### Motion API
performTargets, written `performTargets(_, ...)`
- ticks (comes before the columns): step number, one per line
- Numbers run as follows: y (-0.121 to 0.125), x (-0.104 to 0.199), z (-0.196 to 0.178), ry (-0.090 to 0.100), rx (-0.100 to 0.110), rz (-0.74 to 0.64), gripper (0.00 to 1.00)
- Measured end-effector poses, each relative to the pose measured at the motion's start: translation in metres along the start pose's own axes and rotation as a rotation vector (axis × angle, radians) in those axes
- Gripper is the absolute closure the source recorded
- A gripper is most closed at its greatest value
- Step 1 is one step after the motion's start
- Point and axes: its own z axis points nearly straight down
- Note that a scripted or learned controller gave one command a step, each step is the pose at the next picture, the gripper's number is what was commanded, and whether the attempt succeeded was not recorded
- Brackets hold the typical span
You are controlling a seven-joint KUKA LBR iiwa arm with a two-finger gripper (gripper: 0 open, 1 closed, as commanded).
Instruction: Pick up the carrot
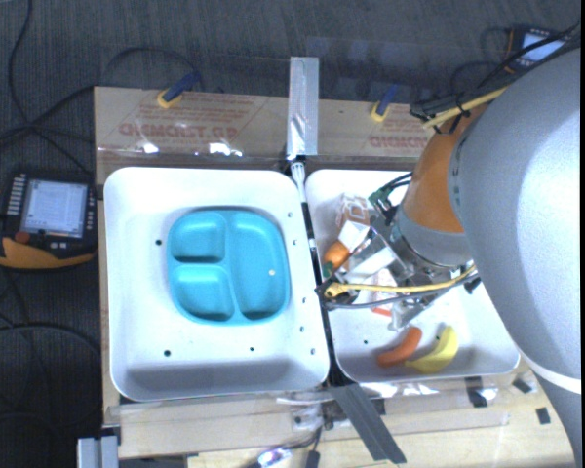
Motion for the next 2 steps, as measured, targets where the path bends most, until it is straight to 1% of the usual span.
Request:
performTargets(1,0.0,0.0,0.0,0.0,0.0,0.0,0.0)
performTargets(2,-0.008,-0.004,0.023,0.0,0.0,0.235,0.0)
